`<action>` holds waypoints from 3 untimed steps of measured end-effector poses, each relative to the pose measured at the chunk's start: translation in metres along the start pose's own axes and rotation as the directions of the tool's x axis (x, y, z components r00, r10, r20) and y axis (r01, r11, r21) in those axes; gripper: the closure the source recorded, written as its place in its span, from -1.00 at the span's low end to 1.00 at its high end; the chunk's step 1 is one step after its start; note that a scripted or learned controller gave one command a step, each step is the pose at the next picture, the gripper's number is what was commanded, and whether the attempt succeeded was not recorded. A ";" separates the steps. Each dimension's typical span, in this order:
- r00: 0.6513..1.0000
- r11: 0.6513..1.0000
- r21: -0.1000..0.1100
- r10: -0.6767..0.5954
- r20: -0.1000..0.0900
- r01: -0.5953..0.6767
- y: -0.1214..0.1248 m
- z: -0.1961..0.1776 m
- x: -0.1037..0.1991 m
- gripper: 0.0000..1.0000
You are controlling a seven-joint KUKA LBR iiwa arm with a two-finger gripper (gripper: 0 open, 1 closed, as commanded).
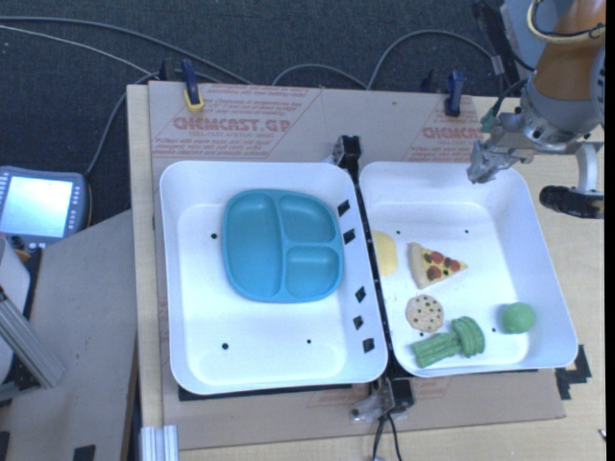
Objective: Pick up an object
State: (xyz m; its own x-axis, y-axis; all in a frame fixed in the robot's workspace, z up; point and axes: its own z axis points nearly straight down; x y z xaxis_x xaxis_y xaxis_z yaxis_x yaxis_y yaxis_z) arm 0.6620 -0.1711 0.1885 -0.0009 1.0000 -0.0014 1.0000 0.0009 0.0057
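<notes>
Left bin point(192, 353): blue tray point(282, 246). Right bin point(543, 257): pizza slice point(434, 263), cookie point(424, 312), broccoli point(450, 342). Fingers point(479, 172): state unclear.

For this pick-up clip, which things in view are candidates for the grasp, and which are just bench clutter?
Job:
slice of toy pizza
round speckled toy cookie
green toy broccoli
small green ball
pale yellow toy piece
gripper

Lying about:
blue divided plastic tray
two blue clamps
handheld screen
</notes>
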 end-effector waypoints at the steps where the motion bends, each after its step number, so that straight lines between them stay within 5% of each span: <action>1: 1.000 1.000 -0.001 0.000 0.000 0.000 -0.004 -0.063 0.003 1.00; 2: 1.000 1.000 0.000 0.000 0.000 0.000 -0.002 -0.102 0.003 1.00; 3: 1.000 1.000 0.007 -0.005 -0.004 0.005 -0.008 -0.101 0.052 1.00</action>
State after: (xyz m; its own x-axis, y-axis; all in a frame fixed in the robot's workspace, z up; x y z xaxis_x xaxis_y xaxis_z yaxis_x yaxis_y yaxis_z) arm 0.6532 -0.1191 0.2895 -0.0058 1.0000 0.0022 1.0000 0.0058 -0.0015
